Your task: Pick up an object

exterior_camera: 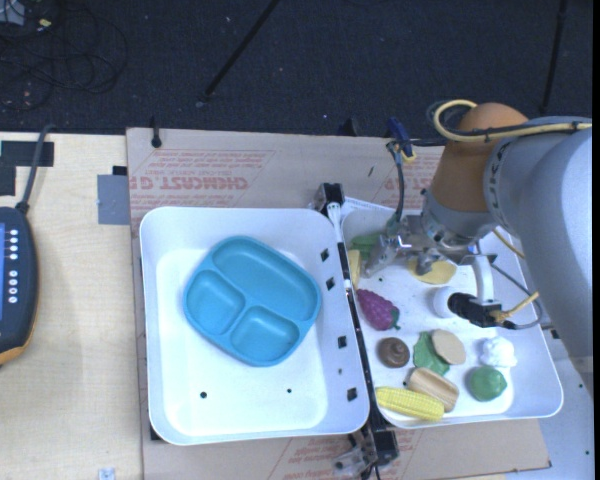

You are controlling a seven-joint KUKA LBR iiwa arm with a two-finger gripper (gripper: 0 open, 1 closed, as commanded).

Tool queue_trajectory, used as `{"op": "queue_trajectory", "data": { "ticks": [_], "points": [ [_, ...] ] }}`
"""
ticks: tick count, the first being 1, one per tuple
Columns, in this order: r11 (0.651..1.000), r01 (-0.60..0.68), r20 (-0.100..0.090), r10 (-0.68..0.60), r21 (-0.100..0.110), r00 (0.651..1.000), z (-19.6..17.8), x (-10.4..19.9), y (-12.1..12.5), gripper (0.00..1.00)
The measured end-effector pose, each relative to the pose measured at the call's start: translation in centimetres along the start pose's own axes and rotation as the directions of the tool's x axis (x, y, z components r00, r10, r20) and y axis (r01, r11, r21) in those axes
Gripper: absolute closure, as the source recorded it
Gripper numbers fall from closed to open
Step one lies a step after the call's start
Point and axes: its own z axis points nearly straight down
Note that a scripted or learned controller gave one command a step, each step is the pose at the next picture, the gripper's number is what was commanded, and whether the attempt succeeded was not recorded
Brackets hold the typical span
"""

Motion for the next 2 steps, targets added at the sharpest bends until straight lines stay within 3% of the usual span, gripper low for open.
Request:
{"op": "queue_trajectory", "data": {
  "ticks": [1, 2],
  "points": [
    [1.000, -0.004, 0.002, 0.004, -0.001, 1.000, -0.1, -1.0, 0.0, 0.00],
    [1.000, -0.009, 0.008, 0.009, -0.007, 1.000, -6.9, -9.6, 0.0, 0.00]
  ]
}}
